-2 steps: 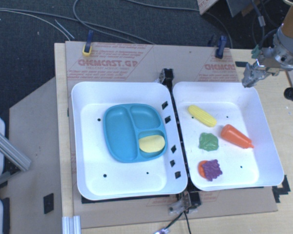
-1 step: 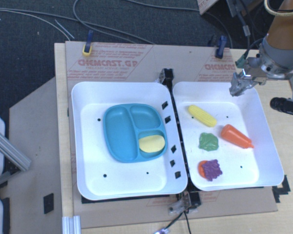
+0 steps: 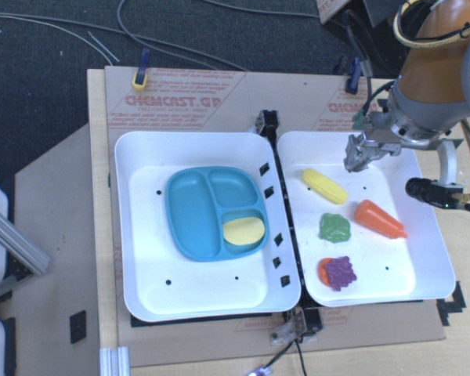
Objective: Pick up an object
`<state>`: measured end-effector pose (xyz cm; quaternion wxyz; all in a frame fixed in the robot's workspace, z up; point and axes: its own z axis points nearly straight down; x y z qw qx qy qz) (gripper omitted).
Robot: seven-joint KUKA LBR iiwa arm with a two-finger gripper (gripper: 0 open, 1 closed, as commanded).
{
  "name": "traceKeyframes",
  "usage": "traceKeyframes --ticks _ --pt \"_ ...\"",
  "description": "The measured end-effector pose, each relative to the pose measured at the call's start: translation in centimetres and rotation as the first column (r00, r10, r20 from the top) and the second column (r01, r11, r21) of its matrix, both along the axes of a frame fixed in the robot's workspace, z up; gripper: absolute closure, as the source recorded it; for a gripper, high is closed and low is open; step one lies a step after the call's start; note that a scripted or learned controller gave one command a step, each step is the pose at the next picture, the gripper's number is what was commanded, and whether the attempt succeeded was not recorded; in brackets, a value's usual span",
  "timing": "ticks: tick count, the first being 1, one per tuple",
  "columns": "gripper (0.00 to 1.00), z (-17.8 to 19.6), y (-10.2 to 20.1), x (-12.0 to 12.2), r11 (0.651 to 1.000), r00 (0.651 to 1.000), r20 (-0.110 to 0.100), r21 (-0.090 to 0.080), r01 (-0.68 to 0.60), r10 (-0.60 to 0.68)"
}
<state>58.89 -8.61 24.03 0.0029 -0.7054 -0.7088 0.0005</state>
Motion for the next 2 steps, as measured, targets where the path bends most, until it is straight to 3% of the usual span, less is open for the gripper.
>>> traceKeyframes --ticks 1,2 --pt "1.0 0.7 5.2 -1.9 1.0 1.0 0.002 0.0 -0.001 0.001" --pt "1.0 -0.9 10.6 -3.8 1.0 1.0 0.0 -0.001 0.0 0.0"
